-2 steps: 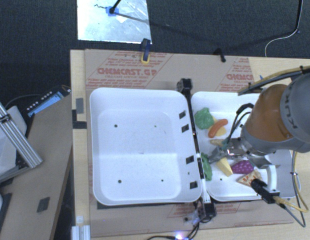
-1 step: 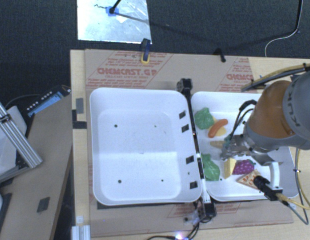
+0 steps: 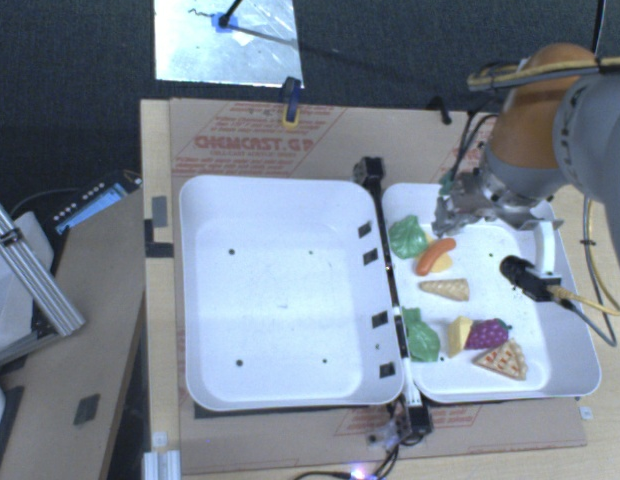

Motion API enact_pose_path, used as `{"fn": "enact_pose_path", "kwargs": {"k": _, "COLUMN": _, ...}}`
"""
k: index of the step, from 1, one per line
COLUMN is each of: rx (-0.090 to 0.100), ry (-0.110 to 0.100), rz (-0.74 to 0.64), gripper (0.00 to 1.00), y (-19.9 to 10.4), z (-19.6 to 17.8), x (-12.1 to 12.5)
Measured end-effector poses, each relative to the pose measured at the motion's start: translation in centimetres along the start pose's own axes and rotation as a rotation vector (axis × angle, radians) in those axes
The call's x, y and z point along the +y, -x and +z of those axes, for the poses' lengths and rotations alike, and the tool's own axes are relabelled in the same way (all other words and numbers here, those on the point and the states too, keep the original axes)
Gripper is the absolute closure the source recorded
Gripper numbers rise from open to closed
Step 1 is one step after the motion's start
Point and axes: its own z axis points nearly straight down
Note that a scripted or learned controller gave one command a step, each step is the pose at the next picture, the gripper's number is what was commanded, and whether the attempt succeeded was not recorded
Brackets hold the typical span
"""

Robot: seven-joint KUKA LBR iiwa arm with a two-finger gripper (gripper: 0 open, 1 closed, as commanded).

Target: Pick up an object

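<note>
Orange-and-red plastic, moulded into a small sausage-shaped toy (image 3: 435,256), lies just below and left of my claw (image 3: 453,216), in the upper part of the right-hand shallow white bin (image 3: 570,368), right of frame centre. I judge it the handiest thing to take. It looks light and hollow and stiff enough not to crush, but it is smooth and rounded, so it may roll or squirt out sideways. I would close across its narrow middle, square to its long axis. Whether my claw is spread or pressed together I cannot tell from this slant. At the toy's upper left end, touching or nearly so, is a crinkled green plastic lettuce leaf (image 3: 408,236), which could get nudged. Below the toy lies a flat yellow wedge (image 3: 445,289). Lower still, towards the bin's bottom edge, a second green leafy piece (image 3: 422,338) sits against the left wall, then a small yellow chunk (image 3: 460,333), a purple grape cluster (image 3: 487,333) and a tan criss-crossed wedge (image 3: 501,360), those last three crowded together. The left-hand white bin (image 3: 280,288) at frame centre shows bare floor. Both bins sit on a printed cardboard sheet (image 3: 250,133) over the worktop (image 3: 100,298).
</note>
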Motion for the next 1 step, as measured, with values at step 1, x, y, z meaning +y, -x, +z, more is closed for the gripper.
{"fn": "enact_pose_path", "kwargs": {"k": 1, "rx": 0.002, "ry": -0.001, "rz": 0.003, "gripper": 1.00, "y": -2.32, "z": -14.57, "x": -2.10}}
